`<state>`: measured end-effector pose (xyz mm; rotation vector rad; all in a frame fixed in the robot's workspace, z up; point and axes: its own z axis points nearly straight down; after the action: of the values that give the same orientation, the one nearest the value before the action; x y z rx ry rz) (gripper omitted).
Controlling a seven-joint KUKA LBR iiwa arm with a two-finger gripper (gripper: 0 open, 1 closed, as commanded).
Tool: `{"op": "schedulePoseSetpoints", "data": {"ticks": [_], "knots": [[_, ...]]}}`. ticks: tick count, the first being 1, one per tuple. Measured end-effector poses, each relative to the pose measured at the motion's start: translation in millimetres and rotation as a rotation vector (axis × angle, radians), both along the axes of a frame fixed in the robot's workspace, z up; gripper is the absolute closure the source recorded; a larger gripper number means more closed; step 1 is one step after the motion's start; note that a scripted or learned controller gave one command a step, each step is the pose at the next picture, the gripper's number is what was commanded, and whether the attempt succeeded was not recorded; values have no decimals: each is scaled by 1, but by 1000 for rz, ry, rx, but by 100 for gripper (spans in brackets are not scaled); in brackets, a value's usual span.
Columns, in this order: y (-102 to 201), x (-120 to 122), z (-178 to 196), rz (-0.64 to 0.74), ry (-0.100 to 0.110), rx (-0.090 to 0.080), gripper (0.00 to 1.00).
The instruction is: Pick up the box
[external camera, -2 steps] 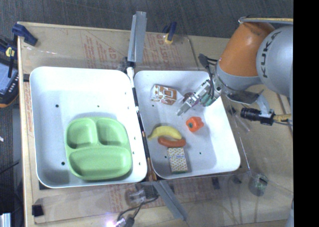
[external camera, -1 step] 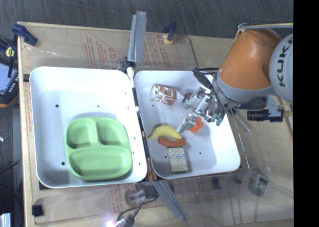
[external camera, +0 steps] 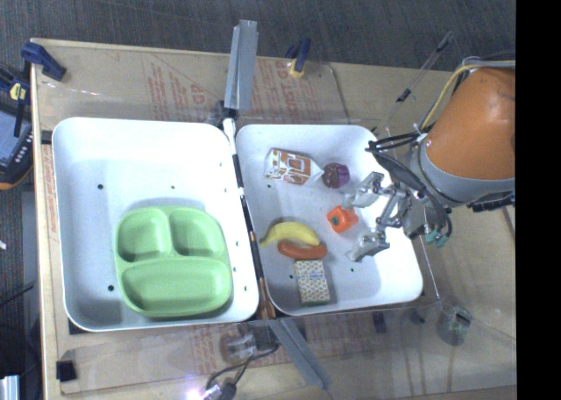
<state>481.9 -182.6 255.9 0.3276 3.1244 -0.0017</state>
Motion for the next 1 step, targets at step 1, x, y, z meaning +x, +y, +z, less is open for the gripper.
{"op": "schedulePoseSetpoints", "data": {"ticks": [1], "knots": [[45,-5,-107,-96,2,2,0]]}}
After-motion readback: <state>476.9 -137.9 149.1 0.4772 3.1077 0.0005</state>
